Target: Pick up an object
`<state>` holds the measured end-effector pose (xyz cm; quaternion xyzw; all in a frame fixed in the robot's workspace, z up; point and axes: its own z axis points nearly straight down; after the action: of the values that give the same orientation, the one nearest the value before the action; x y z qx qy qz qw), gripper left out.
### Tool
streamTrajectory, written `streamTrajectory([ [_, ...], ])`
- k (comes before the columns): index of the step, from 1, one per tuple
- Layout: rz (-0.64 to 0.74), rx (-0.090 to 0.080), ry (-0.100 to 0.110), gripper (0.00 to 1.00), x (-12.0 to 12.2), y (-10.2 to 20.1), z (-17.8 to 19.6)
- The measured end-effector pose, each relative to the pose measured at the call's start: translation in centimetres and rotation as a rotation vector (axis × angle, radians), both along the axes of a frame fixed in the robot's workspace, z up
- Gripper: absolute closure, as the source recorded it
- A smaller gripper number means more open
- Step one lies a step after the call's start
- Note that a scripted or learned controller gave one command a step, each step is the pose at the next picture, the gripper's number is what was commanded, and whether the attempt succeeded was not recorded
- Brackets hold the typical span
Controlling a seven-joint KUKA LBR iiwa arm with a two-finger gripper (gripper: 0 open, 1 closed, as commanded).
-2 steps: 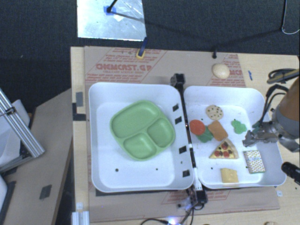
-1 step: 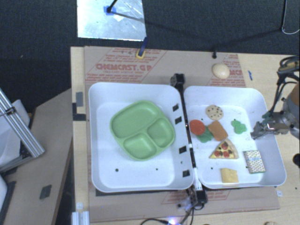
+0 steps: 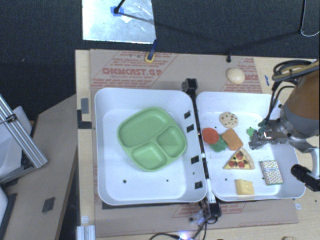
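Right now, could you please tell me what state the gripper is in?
Gripper: over the right bin, near the pizza slice; open or shut cannot be told.

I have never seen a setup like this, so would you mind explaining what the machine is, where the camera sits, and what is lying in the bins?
This is a single camera fixed above a bench, looking down at a slant. The grey and orange shape at the right is a robot arm, ending in a two-finger gripper that hovers low over the right bin. That bin holds toy food: a cookie, a tomato, a pizza slice, a cheese piece, and a small patterned packet. The left bin holds a green divided plate. I see nothing held in the gripper.
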<state>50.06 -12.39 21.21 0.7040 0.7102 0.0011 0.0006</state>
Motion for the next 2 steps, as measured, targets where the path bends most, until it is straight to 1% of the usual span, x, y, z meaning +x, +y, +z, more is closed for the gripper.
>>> streamTrajectory([
  [1, 0.002, 0.0, 0.0, 1.0, 1.0, 6.0, 1.0],
  [2, 0.0, 0.0, 0.0, 1.0, 1.0, 10.5, 1.7],
])
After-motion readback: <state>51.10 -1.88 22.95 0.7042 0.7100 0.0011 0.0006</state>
